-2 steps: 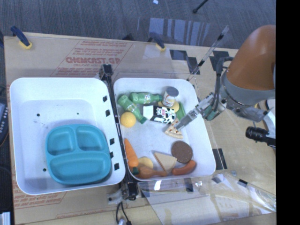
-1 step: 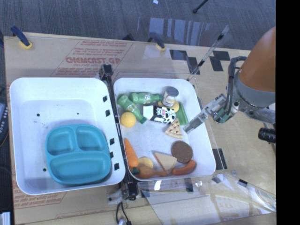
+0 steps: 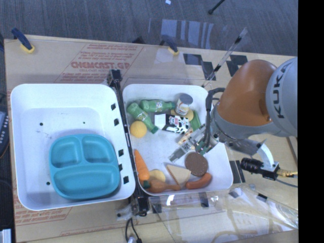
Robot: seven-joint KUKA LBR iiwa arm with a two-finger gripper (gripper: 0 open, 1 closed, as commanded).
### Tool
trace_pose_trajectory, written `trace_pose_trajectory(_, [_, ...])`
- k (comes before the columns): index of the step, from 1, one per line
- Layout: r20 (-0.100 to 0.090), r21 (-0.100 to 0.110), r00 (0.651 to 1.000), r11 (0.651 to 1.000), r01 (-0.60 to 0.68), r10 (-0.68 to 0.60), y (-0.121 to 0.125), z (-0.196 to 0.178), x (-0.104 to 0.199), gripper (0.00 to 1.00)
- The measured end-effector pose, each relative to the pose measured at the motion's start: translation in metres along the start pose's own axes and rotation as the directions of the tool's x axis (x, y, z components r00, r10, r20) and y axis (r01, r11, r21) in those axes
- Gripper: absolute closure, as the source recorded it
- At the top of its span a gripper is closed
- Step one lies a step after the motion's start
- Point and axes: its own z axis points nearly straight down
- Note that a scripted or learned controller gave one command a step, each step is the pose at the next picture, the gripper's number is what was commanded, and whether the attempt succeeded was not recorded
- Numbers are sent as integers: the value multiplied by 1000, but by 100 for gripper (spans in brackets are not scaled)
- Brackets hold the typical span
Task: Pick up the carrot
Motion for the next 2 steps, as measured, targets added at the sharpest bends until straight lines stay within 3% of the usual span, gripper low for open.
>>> trace_pose_trajectory(1, [3,0,995,995,101,-101,85,82,-94,0])
trace_pose_trajectory(2, [18,-10,983,983,182,-182,104,-48,-80,0])
